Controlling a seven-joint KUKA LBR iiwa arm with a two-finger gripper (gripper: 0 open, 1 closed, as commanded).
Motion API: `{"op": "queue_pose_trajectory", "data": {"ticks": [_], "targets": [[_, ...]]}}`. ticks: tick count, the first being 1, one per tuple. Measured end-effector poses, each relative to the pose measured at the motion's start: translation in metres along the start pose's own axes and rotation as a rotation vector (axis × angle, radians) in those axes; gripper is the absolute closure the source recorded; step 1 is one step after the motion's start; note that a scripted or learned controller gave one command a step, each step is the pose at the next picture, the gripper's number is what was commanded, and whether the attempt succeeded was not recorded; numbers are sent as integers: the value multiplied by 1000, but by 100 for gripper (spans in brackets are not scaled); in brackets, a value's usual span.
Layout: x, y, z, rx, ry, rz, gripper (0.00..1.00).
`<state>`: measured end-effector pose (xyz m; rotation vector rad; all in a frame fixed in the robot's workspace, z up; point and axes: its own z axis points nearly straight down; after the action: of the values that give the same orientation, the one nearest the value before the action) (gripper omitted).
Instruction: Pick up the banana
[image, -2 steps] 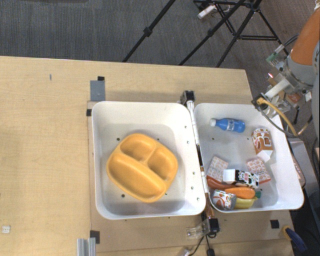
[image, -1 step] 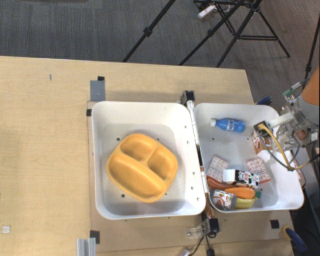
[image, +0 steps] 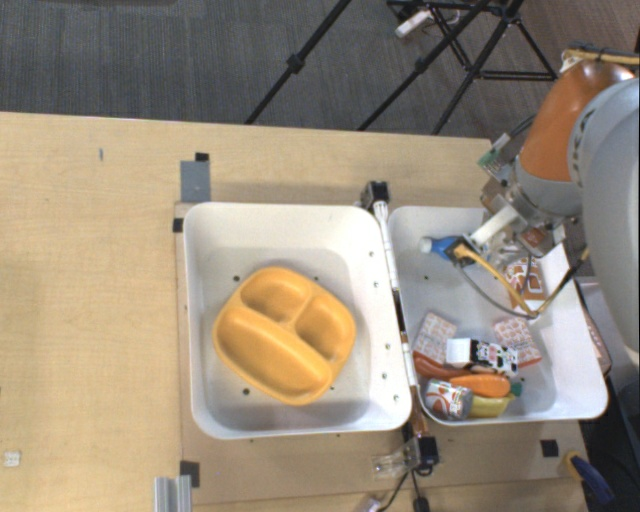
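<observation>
**Banana and claw in the right bin before a grasp**

The banana is shown at the lower right of the frame, against the lower wall of the right bin. The claw is seen at the upper right, above the upper part of the same bin. The banana therefore lies straight down the frame from the claw and slightly to the left, well apart from it. Its long axis is judged to run roughly left to right in the picture, along the bin wall.

Whether the claw is wide or narrow cannot be told, as the wrist hides it. Nothing is seen held.

Only a yellow strip of the banana is exposed. A carrot lies touching it on its upper side and parallel to it, and a small tin stands just beside its left end. Flat packets lie between this cluster and the claw. Room is thus judged tight, and a descent is likely to meet the carrot or the wall as well.

The bin floor is smooth and white. The left bin, holding a divided yellow plate, and the pale table play no part.
</observation>
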<state>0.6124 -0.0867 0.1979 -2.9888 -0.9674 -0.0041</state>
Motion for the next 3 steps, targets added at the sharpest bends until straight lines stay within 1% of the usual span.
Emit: {"op": "queue_pose_trajectory", "data": {"ticks": [1,2,3], "targets": [[82,-44,13,0,0,201,0],[1,0,67,1,-2,149,0],[51,1,12,-2,2,105,0]]}}
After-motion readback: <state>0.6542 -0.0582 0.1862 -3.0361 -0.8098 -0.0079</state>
